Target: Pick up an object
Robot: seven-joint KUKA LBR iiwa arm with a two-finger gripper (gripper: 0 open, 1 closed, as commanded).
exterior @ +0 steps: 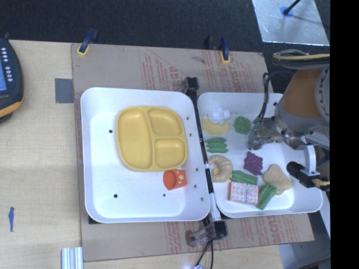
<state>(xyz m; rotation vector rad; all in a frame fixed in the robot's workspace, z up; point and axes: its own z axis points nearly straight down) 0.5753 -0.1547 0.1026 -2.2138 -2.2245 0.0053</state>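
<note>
Grey with an orange band, the arm (303,102) is the biggest thing up high, and it reaches in over the right bin (314,207). Its tool (257,140) hangs low over that bin, because that is where most of the toys to pick up are. I cannot tell if the tool is wide or narrow, and I see no toy held in it.

Far to the picture's left of the tool sits the left bin (85,150). It holds a yellow plate (151,138) with three parts and a small red toy (175,179). Both lie well apart from the tool.

Near the tool the toys are small and packed close, so a grab could bump a neighbour. Purple grapes (253,162) lie just below the tool in the picture. A round green toy (242,124) lies just up and left of it. I think one of these two is the easiest pick. A tan bread toy (277,177) is down and right of the tool. Further down are a little printed box (243,193) and a curled bun (220,167). A green pea pod (216,145) lies to the tool's left.

Both bins rest on a brown cardboard sheet (140,66), held by clamps (224,49) so it cannot slide. Under that is a pale wooden worktop (39,161). Beyond it the floor (140,10) is dark.
</note>
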